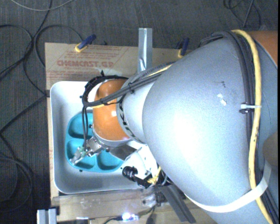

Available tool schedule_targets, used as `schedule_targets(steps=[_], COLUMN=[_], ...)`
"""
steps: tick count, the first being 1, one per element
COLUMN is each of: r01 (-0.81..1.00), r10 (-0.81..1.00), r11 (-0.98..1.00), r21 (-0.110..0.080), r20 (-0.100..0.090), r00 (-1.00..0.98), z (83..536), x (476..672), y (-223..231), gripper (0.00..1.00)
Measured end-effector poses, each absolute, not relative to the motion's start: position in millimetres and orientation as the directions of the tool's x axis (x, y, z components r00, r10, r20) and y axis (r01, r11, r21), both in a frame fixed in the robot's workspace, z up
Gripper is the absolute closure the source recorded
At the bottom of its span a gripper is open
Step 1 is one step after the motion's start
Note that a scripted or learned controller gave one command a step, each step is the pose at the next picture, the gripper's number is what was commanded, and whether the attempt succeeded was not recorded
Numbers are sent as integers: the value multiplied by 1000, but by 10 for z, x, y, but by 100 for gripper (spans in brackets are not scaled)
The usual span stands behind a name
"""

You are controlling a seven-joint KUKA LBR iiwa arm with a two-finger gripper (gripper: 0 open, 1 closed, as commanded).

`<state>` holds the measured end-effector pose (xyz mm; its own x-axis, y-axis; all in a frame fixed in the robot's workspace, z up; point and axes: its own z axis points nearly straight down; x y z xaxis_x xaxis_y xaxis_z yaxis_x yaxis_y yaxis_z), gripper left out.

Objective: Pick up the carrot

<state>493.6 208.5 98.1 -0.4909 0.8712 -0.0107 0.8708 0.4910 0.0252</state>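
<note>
My gripper [80, 156] hangs low inside the left white bin [59, 106], over the front-left pocket of a turquoise moulded tray [75, 126]. Its metal tip looks close to the tray's surface, or touching it. The orange wrist band [107, 118] sits right above it and covers the middle of the tray. I see nothing held at the tip from this angle. The big grey arm body [200, 134] hides the right side of this bin and everything further right.
A cardboard sheet [95, 62] lies behind the bin, held by a blue-and-yellow clamp [85, 42]. A metal post [145, 48] stands at the back centre. Black cables [18, 92] run over the carpet to the left. A black connector with wires [130, 173] hangs near the bin's front wall.
</note>
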Motion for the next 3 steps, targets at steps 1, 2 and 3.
schedule_targets(steps=[1,2,3], r01=[792,818,857], r10=[792,818,857], r11=[610,575,515], r21=[-4,-4,17], r20=[-3,-1,-8], r00=[-610,-576,-515], z=[1134,1580,912], x=[5543,5385,5219], y=[2111,1545,1074], gripper=[0,0,0])
